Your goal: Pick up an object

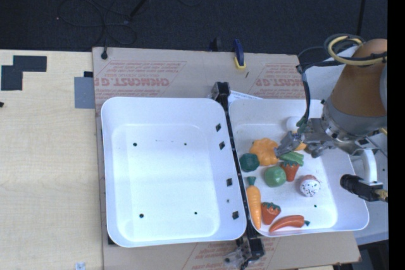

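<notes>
The right bin (345, 215) holds several toy foods. Among them are a yellow-orange piece (264, 149), a dark green piece (249, 162), a green ball (274, 176) and a red piece with a green top (291, 168). Nearer the front lie a white speckled ball (309, 186), a carrot (254, 202), a strawberry (270, 212) and a red chili (288, 222). My gripper (295, 143) hangs low over the middle of this bin, right above the red piece with the green top and beside the yellow-orange piece. Its tip blends into the toys beneath it.
The left bin (114, 136) stands beside the right one, with a black divider (229, 155) between them. A small white ball (292, 123) lies behind the gripper. The arm's orange band (361, 82) and cables (345, 44) rise at the right.
</notes>
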`<state>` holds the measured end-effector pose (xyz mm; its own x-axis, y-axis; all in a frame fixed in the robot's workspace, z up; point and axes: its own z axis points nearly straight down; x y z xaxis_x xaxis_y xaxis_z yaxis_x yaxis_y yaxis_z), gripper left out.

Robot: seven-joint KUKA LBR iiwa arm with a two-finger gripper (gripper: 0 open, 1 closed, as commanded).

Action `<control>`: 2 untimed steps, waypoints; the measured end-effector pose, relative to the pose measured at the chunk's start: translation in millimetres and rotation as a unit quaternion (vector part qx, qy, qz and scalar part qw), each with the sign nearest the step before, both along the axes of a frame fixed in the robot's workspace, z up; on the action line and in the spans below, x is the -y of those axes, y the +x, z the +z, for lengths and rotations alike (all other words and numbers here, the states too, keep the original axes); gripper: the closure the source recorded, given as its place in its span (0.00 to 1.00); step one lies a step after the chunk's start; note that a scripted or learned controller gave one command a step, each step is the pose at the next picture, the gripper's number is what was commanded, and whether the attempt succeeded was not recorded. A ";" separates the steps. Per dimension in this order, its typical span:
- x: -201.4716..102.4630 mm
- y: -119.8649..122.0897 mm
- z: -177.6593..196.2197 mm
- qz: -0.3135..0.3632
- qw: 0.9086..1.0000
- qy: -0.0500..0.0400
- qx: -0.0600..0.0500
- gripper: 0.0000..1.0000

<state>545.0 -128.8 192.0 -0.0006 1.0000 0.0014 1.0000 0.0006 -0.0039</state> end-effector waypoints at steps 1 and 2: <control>14.1 3.0 -109.6 0.000 1.000 0.000 0.000 0.00; -39.5 73.5 -103.3 0.002 1.000 -0.001 0.004 0.00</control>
<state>618.5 -89.3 88.7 -0.0041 1.0000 -0.0016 1.0000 0.0041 0.0043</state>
